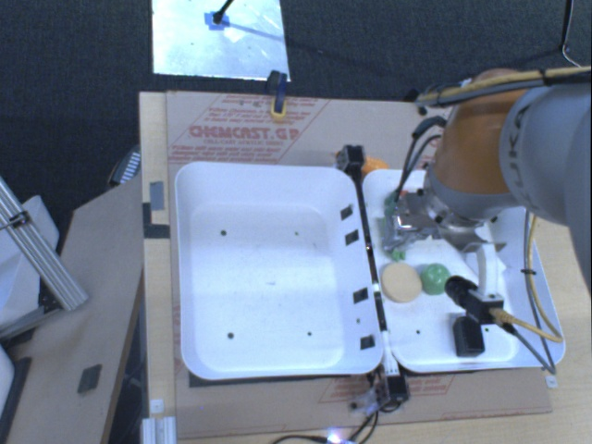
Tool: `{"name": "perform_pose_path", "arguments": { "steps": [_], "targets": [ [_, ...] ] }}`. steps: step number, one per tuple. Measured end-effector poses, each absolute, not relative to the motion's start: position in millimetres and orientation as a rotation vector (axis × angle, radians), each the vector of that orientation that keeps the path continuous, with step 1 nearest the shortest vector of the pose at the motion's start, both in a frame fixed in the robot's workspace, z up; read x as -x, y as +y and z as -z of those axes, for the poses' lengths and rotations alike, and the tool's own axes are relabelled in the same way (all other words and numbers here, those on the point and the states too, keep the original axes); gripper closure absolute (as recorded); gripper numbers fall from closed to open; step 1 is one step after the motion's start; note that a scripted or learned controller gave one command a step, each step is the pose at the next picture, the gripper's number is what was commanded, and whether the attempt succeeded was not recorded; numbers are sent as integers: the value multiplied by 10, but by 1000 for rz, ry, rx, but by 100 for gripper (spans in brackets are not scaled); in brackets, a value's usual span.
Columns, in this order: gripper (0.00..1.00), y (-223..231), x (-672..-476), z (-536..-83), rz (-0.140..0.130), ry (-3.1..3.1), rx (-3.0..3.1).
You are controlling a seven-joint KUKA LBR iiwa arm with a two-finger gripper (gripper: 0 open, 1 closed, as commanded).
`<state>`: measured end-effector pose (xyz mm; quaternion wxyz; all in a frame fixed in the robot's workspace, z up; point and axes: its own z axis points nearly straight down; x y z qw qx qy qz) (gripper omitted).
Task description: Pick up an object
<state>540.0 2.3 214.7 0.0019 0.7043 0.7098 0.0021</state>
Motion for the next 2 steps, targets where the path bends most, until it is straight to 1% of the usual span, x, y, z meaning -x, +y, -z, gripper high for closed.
{"name": "perform_pose_path", "arguments": {
  "steps": [1,2],
  "targets": [
    [100,250,-4840,-1885,4,2228,-2221],
    [100,-529,-5261,-1843,-1,2213,-2222]
  ]
}}
